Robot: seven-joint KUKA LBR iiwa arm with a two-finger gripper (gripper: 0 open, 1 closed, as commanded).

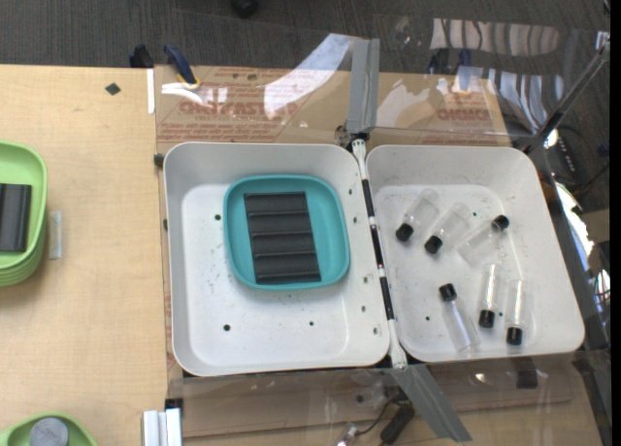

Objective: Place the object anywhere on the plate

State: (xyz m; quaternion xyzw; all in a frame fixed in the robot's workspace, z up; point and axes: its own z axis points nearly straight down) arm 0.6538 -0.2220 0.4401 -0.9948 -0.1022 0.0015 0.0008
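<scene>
A teal square plate (333, 240) lies in the left white bin (194, 270), and a black ribbed block (281, 236) rests on its middle. In the right white bin (543, 328) lie several clear plastic vials with black caps: one (417, 216) at the upper left, one (444, 229) beside it, one (485, 234) toward the right, and others such as the vial (456, 316) near the front.
A green dish (29, 231) holding a dark object sits at the left edge of the wooden bench. A green round lid (44, 431) shows at the bottom left. A grey metal divider (361, 95) stands behind the bins.
</scene>
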